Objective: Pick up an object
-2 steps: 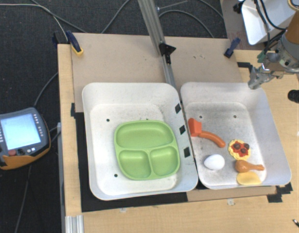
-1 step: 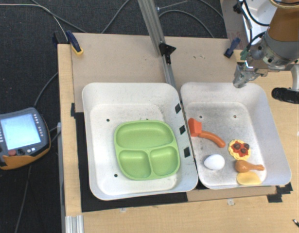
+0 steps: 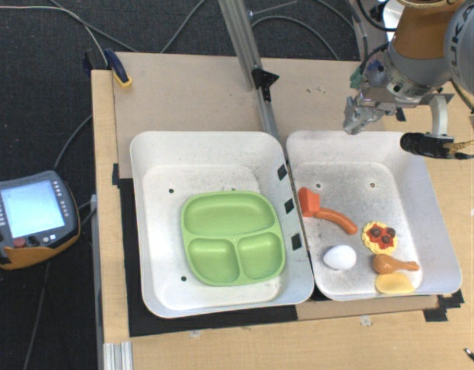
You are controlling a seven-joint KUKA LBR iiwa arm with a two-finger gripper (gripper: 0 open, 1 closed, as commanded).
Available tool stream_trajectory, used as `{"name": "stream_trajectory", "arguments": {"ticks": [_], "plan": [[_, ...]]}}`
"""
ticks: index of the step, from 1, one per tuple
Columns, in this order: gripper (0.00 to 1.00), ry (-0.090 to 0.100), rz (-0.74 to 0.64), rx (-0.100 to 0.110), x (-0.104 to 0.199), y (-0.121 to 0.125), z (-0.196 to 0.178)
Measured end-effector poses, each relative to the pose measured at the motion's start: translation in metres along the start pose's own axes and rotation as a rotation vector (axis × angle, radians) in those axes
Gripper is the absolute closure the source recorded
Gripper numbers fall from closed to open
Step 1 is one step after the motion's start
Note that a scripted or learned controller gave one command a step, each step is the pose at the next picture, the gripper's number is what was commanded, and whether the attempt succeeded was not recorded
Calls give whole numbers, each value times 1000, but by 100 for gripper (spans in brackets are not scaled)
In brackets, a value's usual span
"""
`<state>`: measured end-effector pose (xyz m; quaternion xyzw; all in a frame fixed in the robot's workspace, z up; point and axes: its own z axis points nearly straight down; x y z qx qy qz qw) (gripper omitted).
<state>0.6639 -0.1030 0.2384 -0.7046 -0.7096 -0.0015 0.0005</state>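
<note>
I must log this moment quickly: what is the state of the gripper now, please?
Gripper: above the far rim of the right bin, nothing between its fingers; open or closed cannot be told.

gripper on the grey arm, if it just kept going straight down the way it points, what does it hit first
Most likely the back rim of the right-hand shallow white bin: the two-finger gripper points downward just above that edge. Depth is unclear from this slanted view, so it might land on the tan bench board just behind it.

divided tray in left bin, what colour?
Light green tray, plain, no pattern; camera view shows it clearly.
</note>
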Motion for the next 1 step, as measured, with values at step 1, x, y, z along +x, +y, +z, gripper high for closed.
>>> {"name": "stream_trajectory", "arguments": {"ticks": [1], "plan": [[100, 0, 0, 4, 58, 2, 12]]}}
